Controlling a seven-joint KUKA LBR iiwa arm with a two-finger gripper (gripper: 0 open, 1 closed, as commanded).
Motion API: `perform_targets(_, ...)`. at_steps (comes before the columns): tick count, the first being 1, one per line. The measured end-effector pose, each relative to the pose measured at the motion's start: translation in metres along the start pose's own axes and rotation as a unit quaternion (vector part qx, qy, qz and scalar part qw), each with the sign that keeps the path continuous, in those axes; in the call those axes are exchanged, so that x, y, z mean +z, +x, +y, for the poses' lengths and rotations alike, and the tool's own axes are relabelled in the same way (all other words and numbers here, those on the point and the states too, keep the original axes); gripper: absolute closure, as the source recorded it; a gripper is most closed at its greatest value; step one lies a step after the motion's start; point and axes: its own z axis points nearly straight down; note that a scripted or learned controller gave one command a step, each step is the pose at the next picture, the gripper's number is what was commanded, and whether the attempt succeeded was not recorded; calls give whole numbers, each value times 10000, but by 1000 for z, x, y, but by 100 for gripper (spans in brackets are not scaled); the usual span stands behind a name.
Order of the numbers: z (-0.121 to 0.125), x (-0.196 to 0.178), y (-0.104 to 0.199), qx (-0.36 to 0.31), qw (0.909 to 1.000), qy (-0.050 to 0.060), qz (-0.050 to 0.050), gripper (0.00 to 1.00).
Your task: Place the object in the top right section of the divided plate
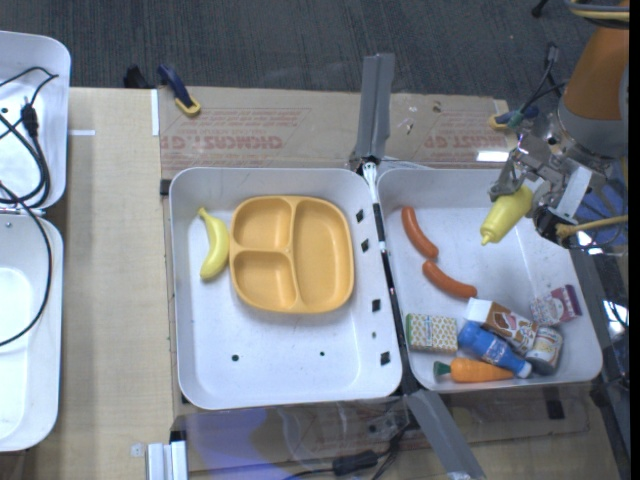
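Note:
A yellow divided plate (293, 253) lies in the left bin, with two small sections on its left and one long section on its right. None of the sections holds anything. My gripper (523, 188) hangs over the upper right part of the right bin, shut on the top end of a yellow squeeze bottle (501, 218). The bottle dangles tilted, nozzle pointing down-left, lifted off the bin floor. It is well to the right of the plate, across the divider between the bins.
A banana (213, 245) lies just left of the plate. The right bin (455, 200) holds two sausages (420, 231) (448, 280) and, along its front, a carton (431, 331), a blue bottle (492, 348), a carrot (478, 371), a can (543, 346) and small packets.

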Motion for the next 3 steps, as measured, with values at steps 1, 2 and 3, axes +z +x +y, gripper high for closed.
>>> perform_targets(1, -41, -62, 95, -193, 9998, -8, 5, 100)
perform_targets(2, -50, -123, 154, -330, 9995, -11, -1, 100)
perform_targets(3, -28, -57, 118, -230, 9997, -4, -5, 100)
